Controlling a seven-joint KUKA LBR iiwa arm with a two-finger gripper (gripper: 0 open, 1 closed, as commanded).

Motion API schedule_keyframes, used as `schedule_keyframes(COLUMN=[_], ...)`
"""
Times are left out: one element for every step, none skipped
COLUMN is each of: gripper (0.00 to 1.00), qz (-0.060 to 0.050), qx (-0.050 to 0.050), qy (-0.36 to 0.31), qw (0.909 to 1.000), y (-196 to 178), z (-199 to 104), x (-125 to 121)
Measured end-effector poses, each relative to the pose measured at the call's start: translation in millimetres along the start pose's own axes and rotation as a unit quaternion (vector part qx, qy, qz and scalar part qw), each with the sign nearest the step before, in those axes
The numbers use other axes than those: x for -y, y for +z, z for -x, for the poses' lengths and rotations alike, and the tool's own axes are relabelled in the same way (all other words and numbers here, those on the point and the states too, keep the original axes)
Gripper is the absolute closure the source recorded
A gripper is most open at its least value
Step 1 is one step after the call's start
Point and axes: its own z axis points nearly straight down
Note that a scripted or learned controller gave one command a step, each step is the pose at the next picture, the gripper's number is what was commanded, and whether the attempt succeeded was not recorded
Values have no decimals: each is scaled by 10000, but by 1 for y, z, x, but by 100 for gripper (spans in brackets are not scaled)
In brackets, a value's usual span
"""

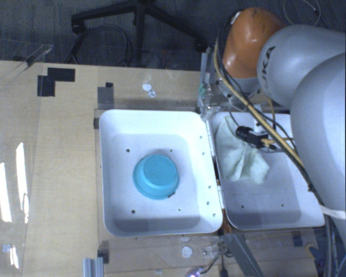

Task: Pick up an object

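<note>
Camera view, looking down at a slant: you see two shallow white bins side by side on the pale wooden counter (pixel 59 178). In the left bin (pixel 116 135) a blue bowl (pixel 156 176) sits upside down near the middle of the floor, well apart from every wall. In the right bin (pixel 270 208) a crumpled white cloth (pixel 243 162) lies against the left wall, toward the far end.

You see the grey arm (pixel 308 86) come in from the right and cover much of the right bin, its orange band (pixel 246 40) at the top of the frame. Yellow and black cables (pixel 270 142) run down from the arm, and a dark connector on them hangs just over the cloth's upper edge.

Whether the arm's grasping end is open, closed or gripping anything, you cannot tell. The bowl lies clear of the arm, and the cloth rests on the bin floor.

Black tape marks (pixel 54 80) sit on the counter at upper left, and a dark stand's legs (pixel 140 16) spread on the floor beyond.
</note>
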Motion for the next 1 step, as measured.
schedule_keyframes(gripper=[100], qz=[-14], qx=[8], qy=[1505], qw=[9886], y=[-115], z=[28], x=[6])
